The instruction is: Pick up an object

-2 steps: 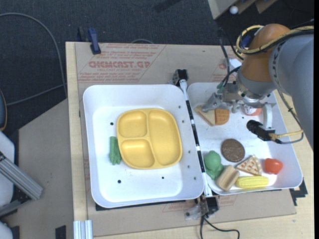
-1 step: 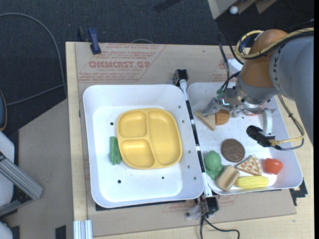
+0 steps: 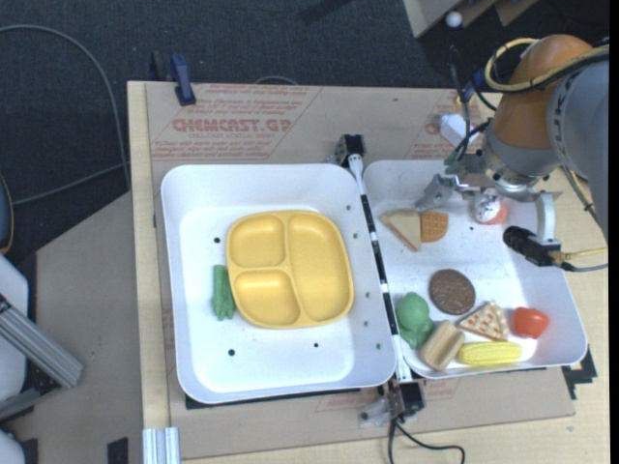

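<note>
My gripper [image 3: 486,206] hangs over the back of the right bin [image 3: 571,307], under the grey wrist and its orange band. Just left of it lie a tan bread wedge [image 3: 400,228] and an orange cracker [image 3: 434,225]. Toward the bin's front sit a round brown cookie [image 3: 452,291], a green pear-like piece [image 3: 414,314], a pizza slice [image 3: 486,322], a red tomato [image 3: 529,322], a yellow corn cob [image 3: 488,354] and a tan roll [image 3: 440,344]. Nothing shows in the gripper's grasp.
The left bin [image 3: 184,211] bears a yellow three-compartment plate [image 3: 288,267] with a green pod [image 3: 223,291] beside it on the left. A black clip [image 3: 350,149] joins the bins at the back. Cables hang near the arm at the upper right.
</note>
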Robot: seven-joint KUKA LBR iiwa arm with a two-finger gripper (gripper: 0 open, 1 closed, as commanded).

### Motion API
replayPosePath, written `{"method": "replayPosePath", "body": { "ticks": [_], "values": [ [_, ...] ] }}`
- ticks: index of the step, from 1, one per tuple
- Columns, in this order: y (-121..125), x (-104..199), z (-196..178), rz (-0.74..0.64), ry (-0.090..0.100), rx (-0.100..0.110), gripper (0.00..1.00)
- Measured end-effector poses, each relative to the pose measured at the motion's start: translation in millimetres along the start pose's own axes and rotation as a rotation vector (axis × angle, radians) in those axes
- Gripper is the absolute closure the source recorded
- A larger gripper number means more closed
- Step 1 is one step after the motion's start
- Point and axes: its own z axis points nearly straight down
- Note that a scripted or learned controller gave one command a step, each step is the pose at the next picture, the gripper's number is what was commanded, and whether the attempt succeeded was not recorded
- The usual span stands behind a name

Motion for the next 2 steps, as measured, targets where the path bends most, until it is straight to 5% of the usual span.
{"method": "replayPosePath", "body": {
  "ticks": [2],
  "values": [
    [-29,26,22,0.001,-0.001,-0.011,0.00]
  ]
}}
